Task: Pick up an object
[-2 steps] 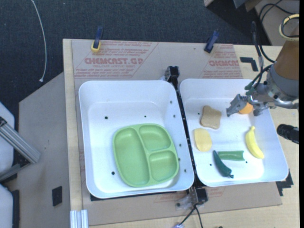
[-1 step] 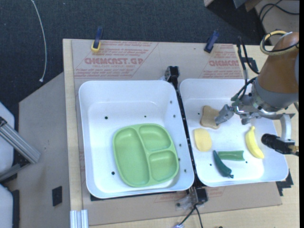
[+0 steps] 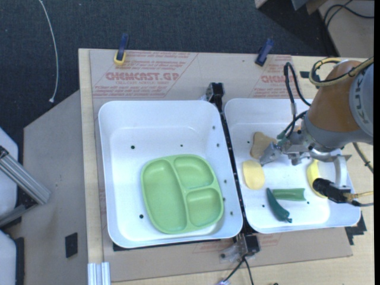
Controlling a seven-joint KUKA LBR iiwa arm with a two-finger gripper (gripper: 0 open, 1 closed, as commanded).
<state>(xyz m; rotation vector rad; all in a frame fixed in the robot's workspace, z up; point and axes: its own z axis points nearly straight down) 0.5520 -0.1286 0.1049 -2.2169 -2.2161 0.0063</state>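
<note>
Bench (image 3: 148, 79) covered by cardboard sheet; two white bins clamped side by side. Left bin (image 3: 119, 159) occupied by green divided tray (image 3: 181, 193). Gripper (image 3: 279, 152) lowered into right bin (image 3: 338, 218); finger state cannot be told. Candidate objects grouped beside it: tan piece (image 3: 260, 142), yellow piece (image 3: 253, 175), green pieces (image 3: 282, 199).

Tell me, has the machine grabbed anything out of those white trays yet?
Nothing looks lifted yet. The gripper is low in the right white bin, beside the tan rounded piece and the pale yellow lump; both lie on the floor. Grasping and lifting remain.
</note>
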